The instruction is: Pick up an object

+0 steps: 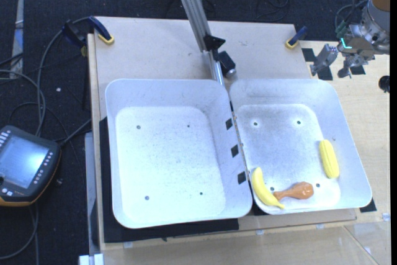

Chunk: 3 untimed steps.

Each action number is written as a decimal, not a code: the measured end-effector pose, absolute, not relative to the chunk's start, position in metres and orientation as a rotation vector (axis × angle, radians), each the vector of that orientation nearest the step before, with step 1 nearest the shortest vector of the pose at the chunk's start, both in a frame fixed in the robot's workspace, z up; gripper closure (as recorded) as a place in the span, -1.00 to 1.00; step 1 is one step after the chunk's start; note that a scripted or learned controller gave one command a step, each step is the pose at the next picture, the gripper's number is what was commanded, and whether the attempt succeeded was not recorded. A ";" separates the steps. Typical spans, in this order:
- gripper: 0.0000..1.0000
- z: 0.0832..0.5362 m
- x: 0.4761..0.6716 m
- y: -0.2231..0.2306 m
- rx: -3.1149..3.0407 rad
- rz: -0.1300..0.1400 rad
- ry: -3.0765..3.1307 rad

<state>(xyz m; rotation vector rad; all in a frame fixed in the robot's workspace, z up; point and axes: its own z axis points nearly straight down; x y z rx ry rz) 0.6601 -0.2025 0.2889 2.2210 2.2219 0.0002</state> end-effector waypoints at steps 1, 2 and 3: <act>-1.00 0.289 0.660 -0.202 2.221 0.000 2.222; -1.00 0.228 0.653 -0.204 2.224 -0.004 2.224; -1.00 0.185 0.656 -0.201 2.223 -0.003 2.225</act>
